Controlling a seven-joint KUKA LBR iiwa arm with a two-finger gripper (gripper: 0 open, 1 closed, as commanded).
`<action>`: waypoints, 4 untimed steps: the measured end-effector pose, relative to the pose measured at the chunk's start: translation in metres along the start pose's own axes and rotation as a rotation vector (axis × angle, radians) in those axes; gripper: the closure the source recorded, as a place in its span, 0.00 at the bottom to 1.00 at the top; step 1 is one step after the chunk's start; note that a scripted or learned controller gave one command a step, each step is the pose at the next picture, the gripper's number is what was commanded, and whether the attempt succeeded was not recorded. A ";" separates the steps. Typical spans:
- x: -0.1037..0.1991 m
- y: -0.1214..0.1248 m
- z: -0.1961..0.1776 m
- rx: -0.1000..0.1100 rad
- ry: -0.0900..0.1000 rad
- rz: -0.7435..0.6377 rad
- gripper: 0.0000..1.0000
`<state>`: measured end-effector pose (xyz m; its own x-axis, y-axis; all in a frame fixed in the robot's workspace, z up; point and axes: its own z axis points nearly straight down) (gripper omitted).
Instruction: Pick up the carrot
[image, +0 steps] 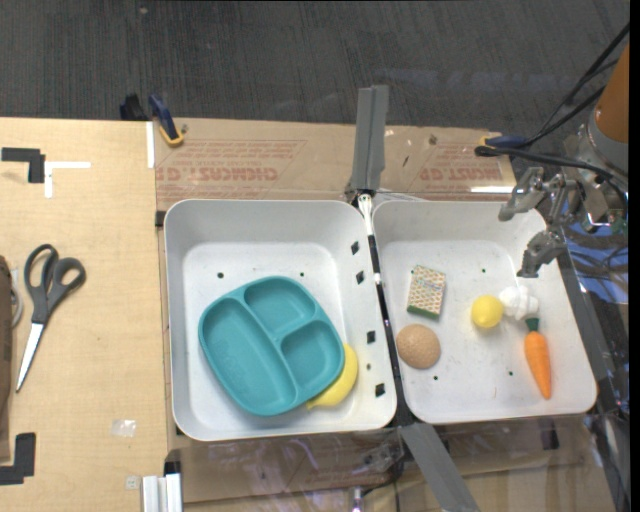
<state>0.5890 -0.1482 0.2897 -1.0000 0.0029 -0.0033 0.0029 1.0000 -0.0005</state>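
Pincer (535, 255) apparently apart, gripping nothing, over right bin (450, 395) (far edge); carrot (538, 362) lies nearer camera.

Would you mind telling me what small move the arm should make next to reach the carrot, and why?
Probably shift the two-finger gripper toward the near edge of the right white bin and lower it, since the orange carrot with a green top lies below it in the view, beside the small yellow ball.

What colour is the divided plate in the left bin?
Teal. The divided plate shows clearly in the camera view, lying in the left bin with a yellow object tucked under its edge.
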 end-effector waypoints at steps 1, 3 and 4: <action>-0.043 -0.018 0.123 -0.001 0.000 -0.224 0.00; -0.021 -0.066 0.179 0.002 -0.007 -0.333 1.00; -0.071 -0.073 0.196 0.001 -0.004 -0.018 1.00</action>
<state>0.6609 -0.2212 0.0944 -0.9999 -0.0150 -0.0074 -0.0150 0.9999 -0.0012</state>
